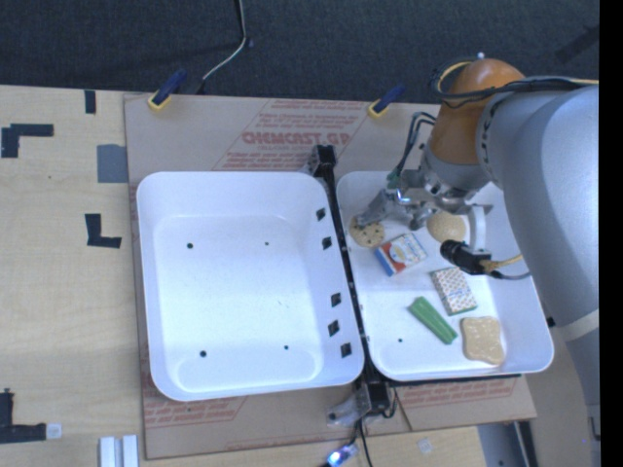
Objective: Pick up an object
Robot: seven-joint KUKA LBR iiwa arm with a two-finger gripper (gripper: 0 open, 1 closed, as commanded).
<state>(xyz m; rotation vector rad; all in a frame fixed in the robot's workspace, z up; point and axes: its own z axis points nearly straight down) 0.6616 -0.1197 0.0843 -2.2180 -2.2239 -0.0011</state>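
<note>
**Reaching into the right bin**

Hanging over the far left part of the right bin, the gripper sits just above a round tan cookie that lies near the divider between the two bins. Whether the jaws are released or clenched cannot be told from this slant, and nothing shows clearly between them. Just beside the cookie, toward the near right, lies a small red, white and blue packet. A pale round piece rests farther right, partly under the arm's wrist. Toward the near side lie a speckled rectangular pad, a green stick and a tan slab. The left bin stands alongside, touching the right one at the divider.
</note>
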